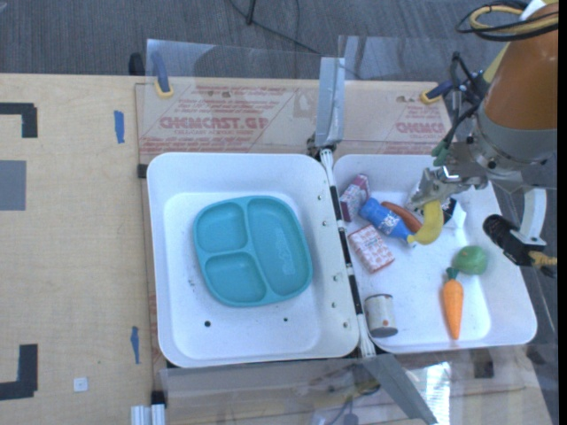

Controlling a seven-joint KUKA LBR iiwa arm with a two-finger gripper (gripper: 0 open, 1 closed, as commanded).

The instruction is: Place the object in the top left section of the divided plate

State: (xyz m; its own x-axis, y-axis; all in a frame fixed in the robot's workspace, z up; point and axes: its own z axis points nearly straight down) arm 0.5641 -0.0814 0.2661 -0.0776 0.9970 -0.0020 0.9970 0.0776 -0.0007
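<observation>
In the left bin (173,326) lay the teal divided plate (253,250); whether the gripper (434,187) over the banana (430,225) was spread, I cannot tell.

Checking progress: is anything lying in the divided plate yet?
No; the teal divided plate shows bare sections, and the carrot lies in the right bin.

Robot arm (523,69) showing broad rounded orange band, glossy, catching pale highlights. Grey collar sitting beneath orange band, smooth and cylindrical. Yellow and black cables (496,16) looping over top of band, white tag showing among them. Thin dark cables running down arm's side, blue and yellow clips (440,91) sticking out there. Wrist section looking metallic, silver-grey, boxy, with small dark fittings. Claw (431,187) appearing grey and silver, angular, small parts too blurred for reading screws or markings.
</observation>
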